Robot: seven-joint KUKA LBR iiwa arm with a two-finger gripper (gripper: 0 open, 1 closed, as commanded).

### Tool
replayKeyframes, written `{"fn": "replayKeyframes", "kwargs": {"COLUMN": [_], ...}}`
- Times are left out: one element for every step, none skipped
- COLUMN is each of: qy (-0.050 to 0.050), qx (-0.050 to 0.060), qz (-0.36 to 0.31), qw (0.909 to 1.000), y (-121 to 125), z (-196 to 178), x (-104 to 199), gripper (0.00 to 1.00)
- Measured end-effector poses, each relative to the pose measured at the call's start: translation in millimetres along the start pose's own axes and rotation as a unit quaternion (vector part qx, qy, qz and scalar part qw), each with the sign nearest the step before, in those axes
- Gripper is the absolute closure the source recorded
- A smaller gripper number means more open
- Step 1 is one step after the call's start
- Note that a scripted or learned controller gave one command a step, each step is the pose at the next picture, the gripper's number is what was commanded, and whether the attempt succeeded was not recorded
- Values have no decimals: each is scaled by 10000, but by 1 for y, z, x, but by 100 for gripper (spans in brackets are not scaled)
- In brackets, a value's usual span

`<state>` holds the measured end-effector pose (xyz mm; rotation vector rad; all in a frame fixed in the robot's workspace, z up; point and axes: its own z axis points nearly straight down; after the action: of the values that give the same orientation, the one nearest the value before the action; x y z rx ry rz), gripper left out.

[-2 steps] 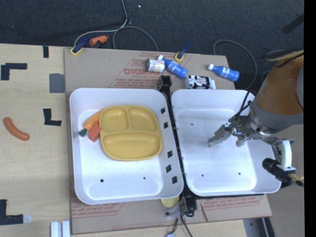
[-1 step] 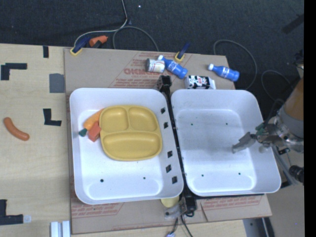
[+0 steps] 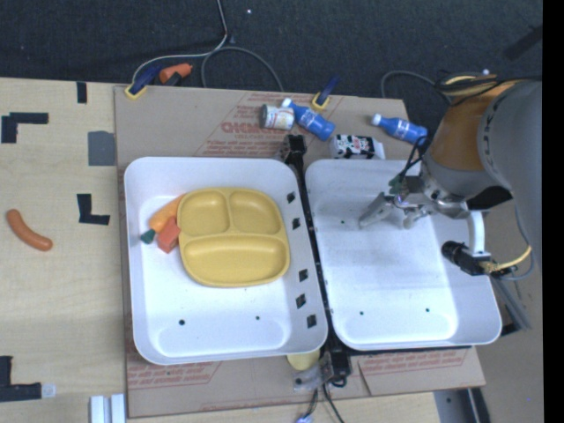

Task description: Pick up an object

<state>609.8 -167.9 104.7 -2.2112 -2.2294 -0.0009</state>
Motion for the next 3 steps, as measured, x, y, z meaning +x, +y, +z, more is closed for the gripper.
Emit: {"fn": "replayKeyframes", "kwargs": {"qy": [-32, -15, -19], "qx": [-25, -28, 20], "qz": [18, 24, 25], "qw": [10000, 10000, 10000], "y": [-19, 37, 59], "z": [19, 19, 20], "x": [59, 69, 70], "gripper": [0, 0, 0]}}
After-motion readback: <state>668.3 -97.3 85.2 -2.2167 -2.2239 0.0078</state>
